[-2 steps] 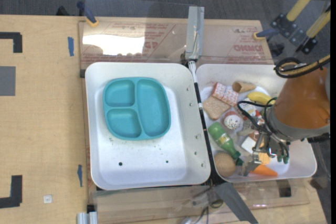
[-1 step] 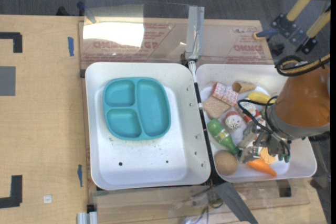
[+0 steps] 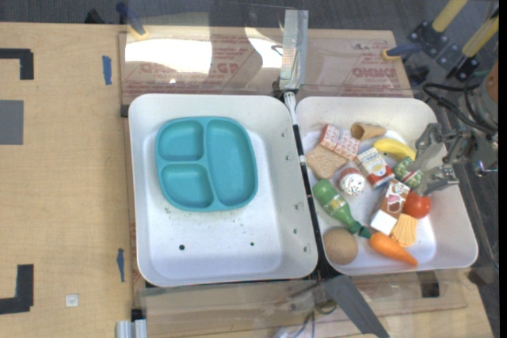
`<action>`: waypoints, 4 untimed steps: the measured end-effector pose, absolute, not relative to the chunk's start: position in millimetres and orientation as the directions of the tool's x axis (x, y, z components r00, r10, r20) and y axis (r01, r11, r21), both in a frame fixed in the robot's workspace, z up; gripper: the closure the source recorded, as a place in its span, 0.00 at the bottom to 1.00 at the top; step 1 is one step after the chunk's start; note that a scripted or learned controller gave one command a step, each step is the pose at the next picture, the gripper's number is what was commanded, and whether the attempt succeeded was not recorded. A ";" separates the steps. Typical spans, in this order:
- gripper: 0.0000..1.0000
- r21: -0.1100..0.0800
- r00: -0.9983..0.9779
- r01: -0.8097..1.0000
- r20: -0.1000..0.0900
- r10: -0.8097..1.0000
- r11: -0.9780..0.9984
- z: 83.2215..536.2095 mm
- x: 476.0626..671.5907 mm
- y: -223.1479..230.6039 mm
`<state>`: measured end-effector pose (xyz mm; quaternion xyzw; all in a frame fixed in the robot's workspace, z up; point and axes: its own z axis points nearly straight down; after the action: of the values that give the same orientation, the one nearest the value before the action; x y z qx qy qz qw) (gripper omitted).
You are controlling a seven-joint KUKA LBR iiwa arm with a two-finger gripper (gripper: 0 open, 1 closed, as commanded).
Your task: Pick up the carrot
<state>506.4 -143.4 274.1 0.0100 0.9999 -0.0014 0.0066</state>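
Observation:
The carrot (image 3: 392, 248), orange with a green stub at its left end, lies near the front wall of the right bin (image 3: 458, 237), pointing right. It rests between a brown potato (image 3: 341, 245) and a yellow ridged piece (image 3: 405, 229). My gripper (image 3: 425, 168) hovers over the bin's right side, above and behind the carrot and well apart from it. Its metal fingers (image 3: 428, 142) stand open with nothing between them. A red tomato (image 3: 417, 206) sits just below the gripper.
Around the carrot the right bin is crowded with toy food: a banana (image 3: 394, 146), a green bottle (image 3: 333, 200), a cracker (image 3: 325, 162), pink wafers (image 3: 341, 140) and small boxes. The left bin (image 3: 150, 249) holds a teal divided plate (image 3: 207, 164).

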 end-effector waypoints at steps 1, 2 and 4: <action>0.00 0.000 -1.000 0.019 -0.003 0.019 1.000 269.3 504.8 -142.3; 0.00 0.003 -0.998 0.061 0.004 0.061 0.998 113.1 479.4 -102.4; 0.00 -0.009 -0.942 -0.334 -0.019 -0.335 0.942 88.4 486.9 -93.2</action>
<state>486.9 -93.2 88.4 -0.1697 0.9854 -0.0030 0.0104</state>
